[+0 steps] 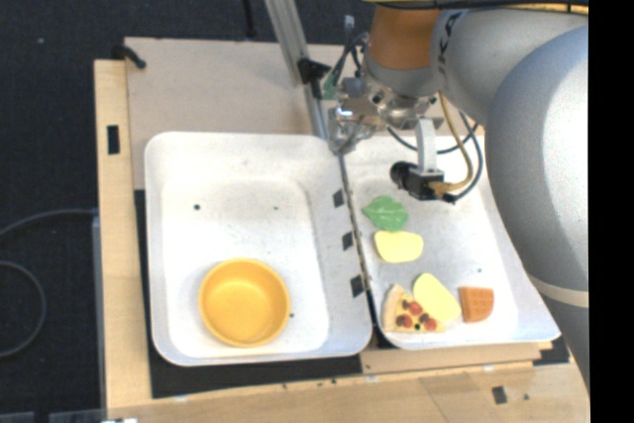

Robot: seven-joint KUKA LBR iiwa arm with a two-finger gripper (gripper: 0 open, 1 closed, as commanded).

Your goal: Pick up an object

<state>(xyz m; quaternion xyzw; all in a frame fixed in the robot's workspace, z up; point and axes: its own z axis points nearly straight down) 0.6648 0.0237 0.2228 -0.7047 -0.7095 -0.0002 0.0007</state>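
Green leaf [384, 211] is the likeliest pick: in the camera view it lies flat in the right bin [468, 248], close to that bin's left wall and roughly midway along it. It is the nearest loose thing to the gripper [347, 129], which hangs above the bin's far left corner, by the ridge between the two bins. From the gripper, the leaf lies toward the near edge and slightly to the right, so the move looks like a short shift that way followed by a descent. The leaf's long axis runs about across the bin. Whether the gripper is set wide or narrow cannot be told from here, and nothing is seen held. Just beyond the leaf toward the near edge sits a yellow slab [398, 246], apart from it but close enough to be nudged. Further on, a pizza slice [408, 314], a yellow wedge [436, 296] and an orange block [476, 303] cluster at the near end. A yellow bowl [245, 300] sits in the left bin [163, 213], well apart.
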